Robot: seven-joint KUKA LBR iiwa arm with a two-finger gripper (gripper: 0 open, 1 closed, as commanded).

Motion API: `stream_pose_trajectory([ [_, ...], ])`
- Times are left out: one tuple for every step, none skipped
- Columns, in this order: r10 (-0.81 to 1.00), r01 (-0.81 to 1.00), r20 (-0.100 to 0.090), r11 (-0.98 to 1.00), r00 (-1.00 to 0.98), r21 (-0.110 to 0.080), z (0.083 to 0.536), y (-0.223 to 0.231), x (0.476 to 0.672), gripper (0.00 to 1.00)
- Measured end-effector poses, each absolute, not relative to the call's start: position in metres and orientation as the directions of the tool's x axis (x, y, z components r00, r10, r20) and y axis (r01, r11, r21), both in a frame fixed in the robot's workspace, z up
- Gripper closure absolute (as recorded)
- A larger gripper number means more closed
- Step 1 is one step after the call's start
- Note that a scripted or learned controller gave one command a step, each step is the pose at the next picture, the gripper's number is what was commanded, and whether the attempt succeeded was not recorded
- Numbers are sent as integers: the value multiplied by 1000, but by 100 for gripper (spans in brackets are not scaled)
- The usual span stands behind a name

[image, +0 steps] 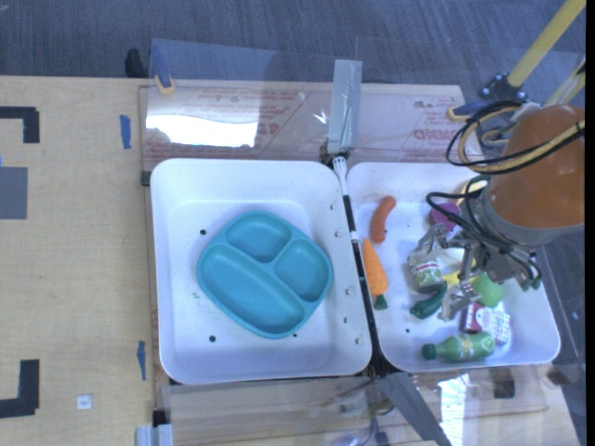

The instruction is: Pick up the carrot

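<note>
The left bin (177, 193) holds a teal tray (265, 272) near its middle. In the right bin (548, 337), the carrot (374, 268) lies just beside the bin's left wall, long axis running front to back, green top at the front end. An orange sausage (382, 217) lies behind it, toward the back-left corner. Farther right sits a clutter: a crumpled wrapper (429, 266) and a green bottle (460, 347) by the front edge. The end effector (469, 282) hangs over that clutter, so the carrot lies to its left, well apart; whether it is released or clenched, I cannot tell. The wooden surface (65, 249) stretches left; grey floor (279, 7) lies behind.
</note>
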State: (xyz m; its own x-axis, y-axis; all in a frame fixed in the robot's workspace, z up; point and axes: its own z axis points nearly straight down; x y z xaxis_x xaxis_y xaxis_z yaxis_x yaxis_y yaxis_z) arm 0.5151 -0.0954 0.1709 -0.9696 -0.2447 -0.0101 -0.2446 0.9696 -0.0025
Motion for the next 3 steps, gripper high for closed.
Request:
stream_pose_trajectory([
  [8,8,-8,1000,-1000,2,186,-41,516,0],
  [135,135,-5,991,-991,2,185,-3,517,0],
  [157,157,-7,988,-988,0,92,-95,545,0],
])
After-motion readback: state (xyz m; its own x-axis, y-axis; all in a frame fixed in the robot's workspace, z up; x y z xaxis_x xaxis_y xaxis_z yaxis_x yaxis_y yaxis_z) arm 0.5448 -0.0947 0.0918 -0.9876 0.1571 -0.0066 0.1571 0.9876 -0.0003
